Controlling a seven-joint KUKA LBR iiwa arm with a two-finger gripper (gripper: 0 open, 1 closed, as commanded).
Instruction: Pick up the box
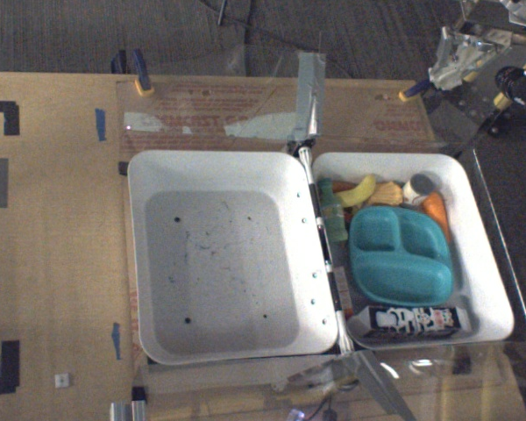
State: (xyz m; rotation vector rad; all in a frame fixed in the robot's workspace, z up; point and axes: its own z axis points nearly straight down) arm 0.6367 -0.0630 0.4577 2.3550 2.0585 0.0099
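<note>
The box (418, 320) is a long black and white carton lying flat along the near wall of the right bin (486, 261), just in front of a teal divided plate (399, 257). My gripper (454, 60) hangs high at the top right of the camera view, beyond the far corner of the right bin and well away from the box. Nothing shows in its grasp.
In the right bin's far end lie a yellow banana (358, 191), an orange carrot (436, 210), a green piece (333, 213) and a small round grey item (419, 185). The left bin (158, 182) stands alongside. Clamps (141, 70) hold the cardboard at the back.
</note>
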